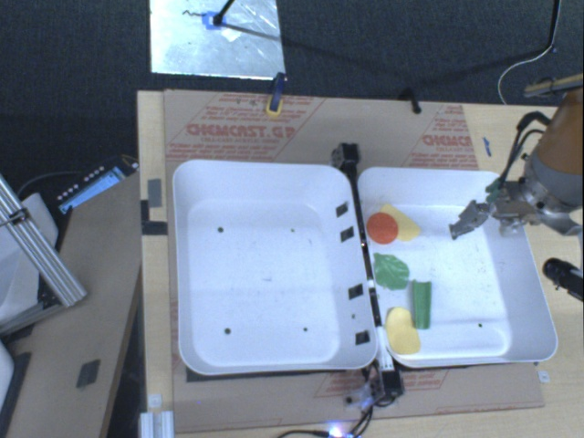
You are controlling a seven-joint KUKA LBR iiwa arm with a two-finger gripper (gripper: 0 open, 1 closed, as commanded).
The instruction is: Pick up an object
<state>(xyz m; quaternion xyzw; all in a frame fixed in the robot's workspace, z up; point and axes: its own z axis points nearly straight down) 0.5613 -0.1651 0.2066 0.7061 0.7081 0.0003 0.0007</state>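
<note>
On a tan bench, the right white bin [525,336] holds the grey gripper [462,225], its finger state unclear. Just left: an orange-red ball [382,229] touching a yellow piece [405,224]. Lower left: a green leaf [391,271], green stick [421,303], yellow lump [402,329].

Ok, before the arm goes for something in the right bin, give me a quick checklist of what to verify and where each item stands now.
1. Objects lie in the right bin: ok. The orange ball, green leafy piece, green stick and yellow piece cluster near its left wall.
2. Tool is above that bin: ok, to the right of the cluster.
3. Tool carries nothing: cannot tell.
4. Target stands apart from neighbours: not ok. The ball touches a yellow object, and the stick touches the yellow piece.
5. Room beside the wall: cannot tell.
</note>
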